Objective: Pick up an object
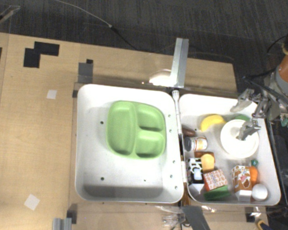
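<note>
Tool (248, 126) hangs over round white plate (236, 139) in right white bin (273, 169); finger state unclear; green divided tray (135, 129) in left bin (90, 132)

So the left shallow white plastic bin (90, 132) has just a light green divided plastic tray (135, 128) lying flat in it, while the right white bin (273, 169) is packed: a round white plate (231, 141), a yellow lemon-shaped fruit (212, 123) just beside it, a small printed can (197, 144) on its side, a red patterned box (215, 180), an orange-and-white carton (242, 177) and a white egg-like ball (260, 192). The grey arm's metal gripper (250, 126) hangs over the plate's far right edge, and the wooden bench (27, 142) shows black markings at its far left.
</note>
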Robot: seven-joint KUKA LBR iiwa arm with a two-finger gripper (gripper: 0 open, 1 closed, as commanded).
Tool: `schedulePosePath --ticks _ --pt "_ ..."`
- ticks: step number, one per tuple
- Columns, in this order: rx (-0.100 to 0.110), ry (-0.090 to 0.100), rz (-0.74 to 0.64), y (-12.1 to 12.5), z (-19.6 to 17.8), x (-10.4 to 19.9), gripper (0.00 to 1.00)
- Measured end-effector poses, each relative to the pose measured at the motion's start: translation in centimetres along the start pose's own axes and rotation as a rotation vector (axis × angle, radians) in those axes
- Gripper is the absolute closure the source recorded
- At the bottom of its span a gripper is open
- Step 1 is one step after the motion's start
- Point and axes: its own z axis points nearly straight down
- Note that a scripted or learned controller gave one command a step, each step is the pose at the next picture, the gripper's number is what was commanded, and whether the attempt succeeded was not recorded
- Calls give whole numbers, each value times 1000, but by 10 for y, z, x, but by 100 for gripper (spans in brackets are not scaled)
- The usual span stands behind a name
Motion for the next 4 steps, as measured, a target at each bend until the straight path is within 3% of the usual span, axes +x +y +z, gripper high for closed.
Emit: schedulePosePath --ticks 1,2,3,4 --pt "0 -3 173 -5 148 71 0" --pt "2 -12 334 41 166 49 0" --pt "-1 -3 369 42 170 -53 0" --pt "-1 -7 522 45 167 21 0"
